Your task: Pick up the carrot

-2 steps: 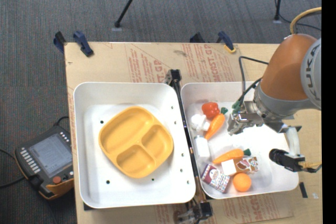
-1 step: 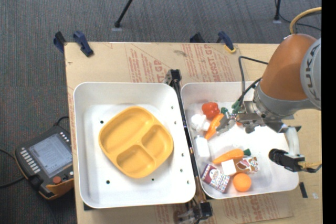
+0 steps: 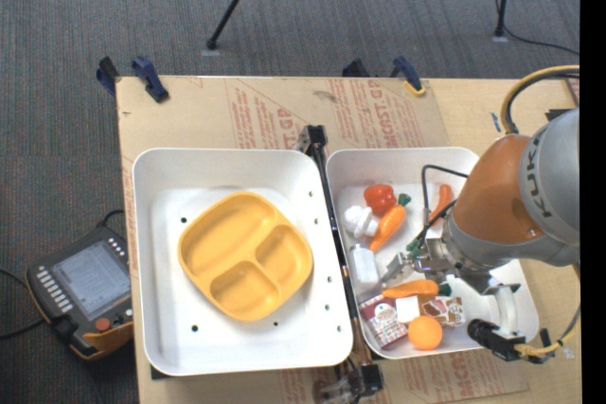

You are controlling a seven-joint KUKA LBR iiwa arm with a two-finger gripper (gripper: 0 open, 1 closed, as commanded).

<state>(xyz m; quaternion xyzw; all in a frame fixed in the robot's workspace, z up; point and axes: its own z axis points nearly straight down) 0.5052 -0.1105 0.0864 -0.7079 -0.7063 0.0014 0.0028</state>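
- Gripper (image 3: 409, 262) sits low in the right bin (image 3: 454, 158); I can't tell its state from up here.
- Carrot (image 3: 388, 227) lies just up-left of it, leaning by the red pepper (image 3: 379, 197).
- Another orange piece (image 3: 411, 289) lies below the gripper.
- I'd centre over the carrot's thick middle, straddle it crosswise, and avoid nudging the pepper.

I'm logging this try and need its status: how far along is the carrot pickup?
Done: the gripper has reached into the right bin, right by a carrot. In hand: whether it grips that carrot cannot be told. Left: a clear lift. Another carrot lies by the red pepper; the yellow plate sits in the left bin.
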